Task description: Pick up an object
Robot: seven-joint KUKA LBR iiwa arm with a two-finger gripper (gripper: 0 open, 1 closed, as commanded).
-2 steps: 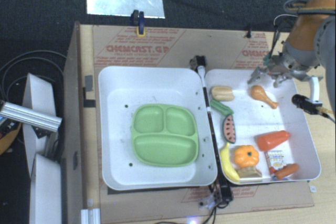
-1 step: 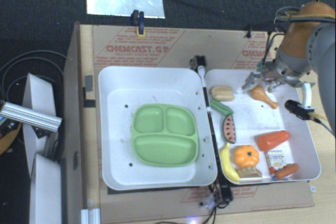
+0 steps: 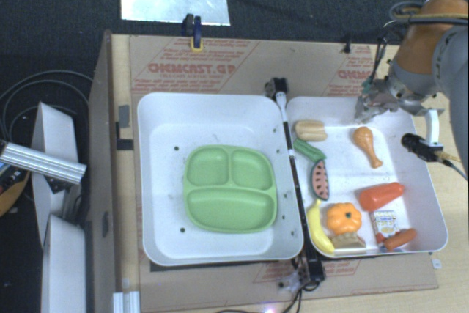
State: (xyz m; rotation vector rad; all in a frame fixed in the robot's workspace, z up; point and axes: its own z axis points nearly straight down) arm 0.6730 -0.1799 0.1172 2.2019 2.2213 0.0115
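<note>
nearby, the hand, grip state unclear, hovers over the right bin beside a drumstick.

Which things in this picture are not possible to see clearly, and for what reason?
- Gripper, camera view: small and blurred at the right bin's far rim; the fingers' state cannot be judged.
- Small packet: its print is too small to read.
- Banana: partly hidden behind the orange pumpkin, along the bin wall.
- Arm: cut off by the right edge of the picture.
</note>
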